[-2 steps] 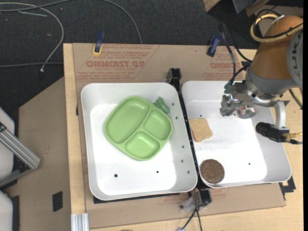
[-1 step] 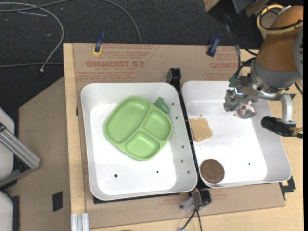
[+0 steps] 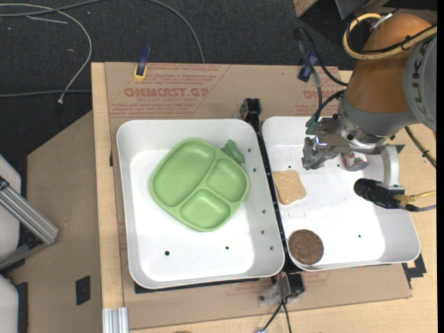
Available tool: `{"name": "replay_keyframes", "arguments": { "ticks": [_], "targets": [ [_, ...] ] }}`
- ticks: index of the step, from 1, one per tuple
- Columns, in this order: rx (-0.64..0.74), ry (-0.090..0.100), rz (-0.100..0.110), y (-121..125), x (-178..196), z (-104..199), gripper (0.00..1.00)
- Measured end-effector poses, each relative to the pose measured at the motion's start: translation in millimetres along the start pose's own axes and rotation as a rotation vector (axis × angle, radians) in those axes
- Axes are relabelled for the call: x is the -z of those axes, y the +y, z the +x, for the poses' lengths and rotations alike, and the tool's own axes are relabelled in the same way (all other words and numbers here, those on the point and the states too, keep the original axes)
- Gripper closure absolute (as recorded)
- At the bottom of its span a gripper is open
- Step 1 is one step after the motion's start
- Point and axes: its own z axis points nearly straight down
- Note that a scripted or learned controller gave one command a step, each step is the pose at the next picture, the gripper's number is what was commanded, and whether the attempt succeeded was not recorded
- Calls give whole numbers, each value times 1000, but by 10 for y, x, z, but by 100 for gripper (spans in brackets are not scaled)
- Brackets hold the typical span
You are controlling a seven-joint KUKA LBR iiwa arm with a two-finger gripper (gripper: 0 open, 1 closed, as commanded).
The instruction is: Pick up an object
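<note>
In right bin [image 3: 388,252]: one toast slice [image 3: 288,186], one brown disc [image 3: 305,246]; fingers [image 3: 313,155] state unclear.

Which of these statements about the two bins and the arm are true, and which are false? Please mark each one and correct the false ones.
1. The green divided plate lies in the left bin. True.
2. The slice of toast lies on the green divided plate. False: it lies on the floor of the right bin, near its left wall.
3. The round brown patty sits at the near left corner of the right bin. True.
4. The gripper hangs over the left bin. False: it hangs over the right bin, beyond the toast.
5. The plate has three compartments. True.
</note>
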Motion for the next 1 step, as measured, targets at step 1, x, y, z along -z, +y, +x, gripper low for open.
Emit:
{"name": "replay_keyframes", "arguments": {
  "ticks": [1],
  "targets": [
    [0, 0, 1, -130, 33, 435, 100]
  ]
}}
